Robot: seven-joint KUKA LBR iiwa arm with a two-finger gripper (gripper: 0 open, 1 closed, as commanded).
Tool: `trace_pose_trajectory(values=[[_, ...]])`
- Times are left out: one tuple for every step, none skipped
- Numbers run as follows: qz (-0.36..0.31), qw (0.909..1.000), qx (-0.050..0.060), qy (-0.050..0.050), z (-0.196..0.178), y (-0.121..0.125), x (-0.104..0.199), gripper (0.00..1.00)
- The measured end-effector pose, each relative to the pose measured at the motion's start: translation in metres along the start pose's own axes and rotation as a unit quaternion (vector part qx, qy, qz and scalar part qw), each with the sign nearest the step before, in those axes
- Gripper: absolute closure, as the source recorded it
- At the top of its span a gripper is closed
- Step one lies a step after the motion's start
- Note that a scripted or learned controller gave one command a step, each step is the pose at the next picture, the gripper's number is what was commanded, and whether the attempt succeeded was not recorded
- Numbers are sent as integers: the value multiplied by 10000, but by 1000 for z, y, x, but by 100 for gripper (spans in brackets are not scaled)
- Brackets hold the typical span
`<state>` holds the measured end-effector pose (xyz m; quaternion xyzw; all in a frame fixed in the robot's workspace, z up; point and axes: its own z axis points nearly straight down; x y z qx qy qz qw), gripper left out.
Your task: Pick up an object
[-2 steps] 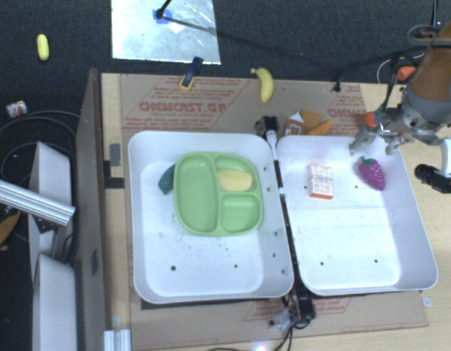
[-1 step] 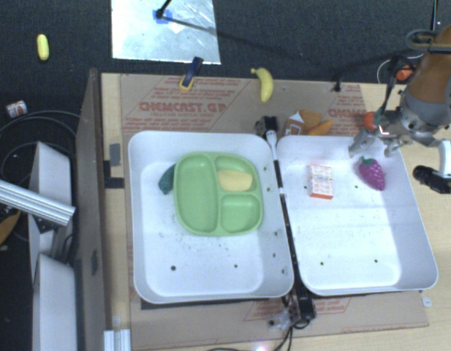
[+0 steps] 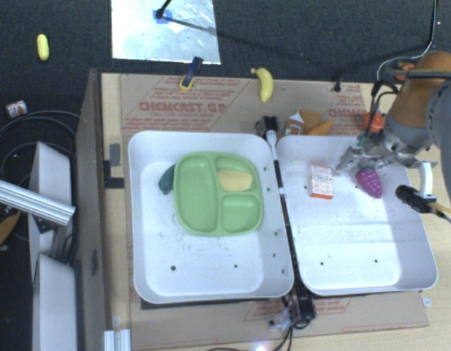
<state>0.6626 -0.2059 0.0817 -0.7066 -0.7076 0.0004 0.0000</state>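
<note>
**GRIPPER AT GRAPES, RIGHT BIN: NO GRASP CONFIRMED**

Near side: the front half of the right bin [image 3: 357,269] is bare, giving open room for a lift or retreat. The left bin [image 3: 210,280] carries a green plate [image 3: 210,210] at its centre. A yellow piece [image 3: 236,178] lies in the plate's far right compartment, and a dark green piece [image 3: 167,179] lies against its left rim.

Middle: a box [image 3: 321,182] lies flat in the right bin. The grapes [image 3: 370,183], judged the likely target, lie just beside it to the right, apart from it.

Far side: the gripper [image 3: 365,159] hangs at the grapes' far edge, near the bin's far wall. Whether it is spread or pressed together cannot be told, and nothing is seen held.

Risks:
- The grapes look rounded and lumpy, so an off-centre close may squeeze them out sideways.
- A push leftward would drive them into the box.
- The far wall and right wall stand close, leaving little margin for the wrist there.

Beyond the bins, a banana [image 3: 265,85] lies on the bench [image 3: 210,101], well clear.
</note>
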Motion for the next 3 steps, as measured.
trace_pose_trajectory(values=[[2, 10000, -6, -3, -14, -28, 0, 0], [-7, 10000, -38, -8, -26, -26, -1, 100], [-36, 10000, -18, 11, -68, -43, 69, 100]])
